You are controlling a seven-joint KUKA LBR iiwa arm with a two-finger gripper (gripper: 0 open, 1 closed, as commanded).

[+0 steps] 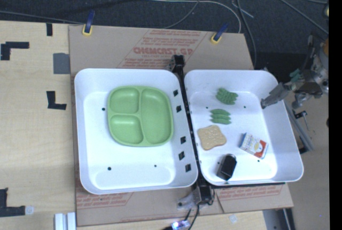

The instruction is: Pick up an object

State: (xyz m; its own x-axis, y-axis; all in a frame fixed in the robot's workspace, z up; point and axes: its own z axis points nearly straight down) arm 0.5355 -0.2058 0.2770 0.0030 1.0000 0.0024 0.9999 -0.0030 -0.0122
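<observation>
The right white bin (278,133) holds two green pea pods, one (226,96) near the back and one (220,115) just in front of it. A slice of toast (211,137) lies near the bin's middle. A small white and red carton (252,145) lies to the toast's right, and a black object (227,166) sits near the front wall. My gripper (271,96) hangs over the bin's right rim, to the right of the pea pods and apart from every item.
The left white bin (91,117) holds a green divided plate (140,116). A black hinge strip (184,117) runs between the bins. Cables trail over the dark floor behind the bench, and two clamps (88,26) (218,36) grip the cardboard's back edge.
</observation>
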